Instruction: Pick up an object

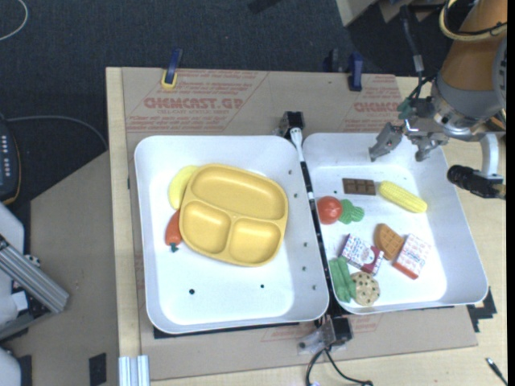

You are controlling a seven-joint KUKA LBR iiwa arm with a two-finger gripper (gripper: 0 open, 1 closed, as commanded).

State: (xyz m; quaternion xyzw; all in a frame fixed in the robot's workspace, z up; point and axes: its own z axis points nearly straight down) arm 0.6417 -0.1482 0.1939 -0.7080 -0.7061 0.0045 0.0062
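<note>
Corn cob (pixel 402 196) lies in right bin (pixel 463 240), near its far side, chocolate bar (pixel 359 186) just beside it. Gripper (pixel 402 141) hovers above the bin's far edge, jaws spread, nothing between them. Tomato (pixel 328 209), cookie (pixel 366 289) and small cartons (pixel 360 252) crowd the near half. Risk, as I judge it: closing on tight-packed pieces could nudge neighbours or catch two. The cob's rounded body may roll out.
</note>
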